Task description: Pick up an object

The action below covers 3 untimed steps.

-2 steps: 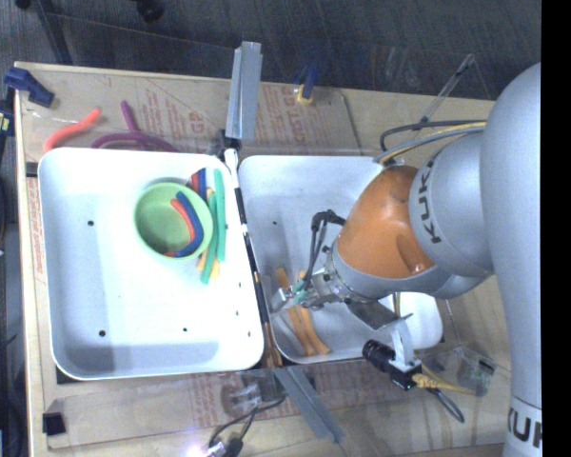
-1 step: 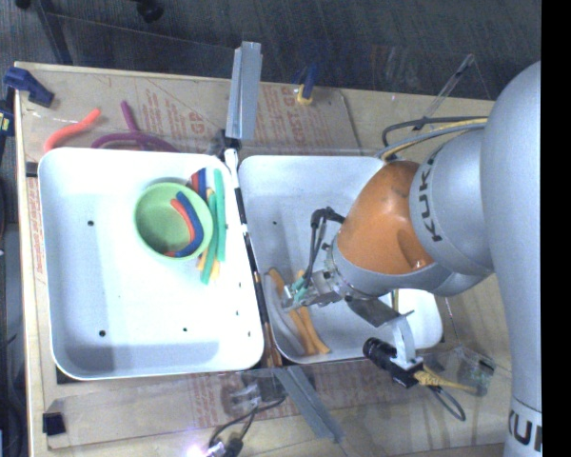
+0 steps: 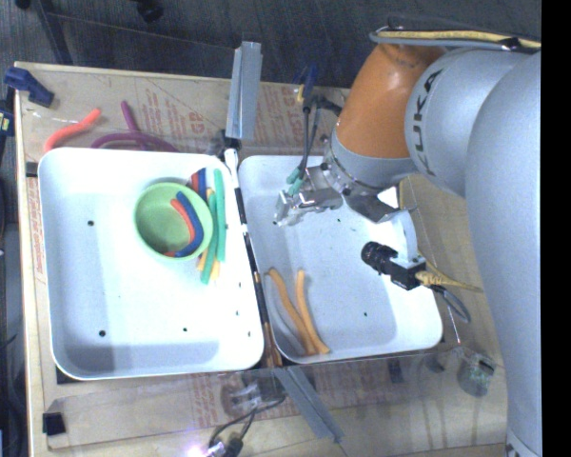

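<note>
Pincer over right bin, thin orange curved strips near its front

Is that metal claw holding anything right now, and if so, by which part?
Nothing is visibly held: the gripper hovers over the right bin, apart from the orange strips.

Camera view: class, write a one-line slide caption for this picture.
KUKA arm's hand hovers over the right bin near orange strips; green bowl sits in the left bin.
</note>
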Each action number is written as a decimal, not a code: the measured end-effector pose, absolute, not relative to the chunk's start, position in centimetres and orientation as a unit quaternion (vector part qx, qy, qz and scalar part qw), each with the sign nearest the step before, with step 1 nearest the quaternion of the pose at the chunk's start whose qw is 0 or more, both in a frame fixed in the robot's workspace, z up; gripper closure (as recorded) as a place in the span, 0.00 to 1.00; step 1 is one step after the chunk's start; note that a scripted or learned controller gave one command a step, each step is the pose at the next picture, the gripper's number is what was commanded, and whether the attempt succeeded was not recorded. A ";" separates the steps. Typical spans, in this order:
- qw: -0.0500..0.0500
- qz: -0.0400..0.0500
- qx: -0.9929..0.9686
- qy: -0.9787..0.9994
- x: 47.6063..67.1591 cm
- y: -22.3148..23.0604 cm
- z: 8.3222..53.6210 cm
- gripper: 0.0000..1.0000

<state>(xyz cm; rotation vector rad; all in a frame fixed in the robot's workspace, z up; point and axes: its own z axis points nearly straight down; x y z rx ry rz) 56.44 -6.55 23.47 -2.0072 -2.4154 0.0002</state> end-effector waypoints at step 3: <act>0.001 0.002 -0.637 -0.771 55.2 -10.3 13.3 0.00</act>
